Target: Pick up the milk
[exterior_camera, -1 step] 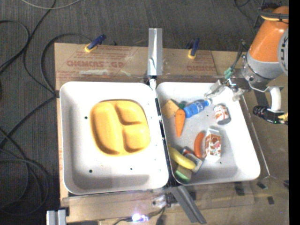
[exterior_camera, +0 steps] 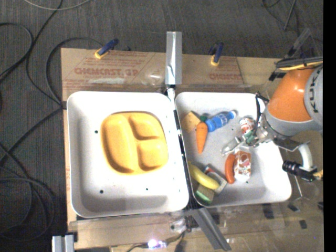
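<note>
The milk (exterior_camera: 243, 163) is a small white carton with red print. It lies on its side in the right bin (exterior_camera: 273, 185), near the middle, with a red sausage (exterior_camera: 229, 167) tight against its left side. My gripper (exterior_camera: 240, 143) hangs just above the carton's upper end, reaching in from the arm's orange band (exterior_camera: 290, 101) on the right. From this slant I cannot say whether the gripper touches the carton.
The right bin also holds a carrot (exterior_camera: 201, 136), a blue bottle (exterior_camera: 219, 121), a small printed can (exterior_camera: 246, 124), a banana (exterior_camera: 203, 177) and a green block (exterior_camera: 205, 194). A yellow divided tray (exterior_camera: 135, 142) sits in the left bin (exterior_camera: 84, 193).
</note>
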Controlling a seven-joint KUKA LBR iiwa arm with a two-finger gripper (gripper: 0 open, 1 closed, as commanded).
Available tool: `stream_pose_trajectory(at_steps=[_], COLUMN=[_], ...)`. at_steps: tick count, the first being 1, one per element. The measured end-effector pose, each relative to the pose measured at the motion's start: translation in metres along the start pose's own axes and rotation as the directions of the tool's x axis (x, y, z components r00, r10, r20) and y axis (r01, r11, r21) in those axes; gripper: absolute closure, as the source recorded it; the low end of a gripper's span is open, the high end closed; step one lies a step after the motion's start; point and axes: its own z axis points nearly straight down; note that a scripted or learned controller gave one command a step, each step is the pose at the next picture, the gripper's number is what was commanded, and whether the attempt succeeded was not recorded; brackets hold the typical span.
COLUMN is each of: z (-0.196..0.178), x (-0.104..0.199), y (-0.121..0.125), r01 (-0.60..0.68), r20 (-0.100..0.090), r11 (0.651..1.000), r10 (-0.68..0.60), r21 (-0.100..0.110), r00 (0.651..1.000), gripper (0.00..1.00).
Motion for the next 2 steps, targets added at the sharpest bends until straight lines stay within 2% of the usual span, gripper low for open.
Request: stream_pose_trajectory(at_steps=[1,2], z=[0.0184,0.0092], x=[0.0096,0.0106], y=[-0.0651,-0.0632], r01=[0.011,0.012], r20=[0.008,0.007], r11=[1.000,1.000], r10=[-0.011,-0.012], r21=[-0.009,-0.012], r00=[1.000,1.000], gripper=[0.00,1.00])
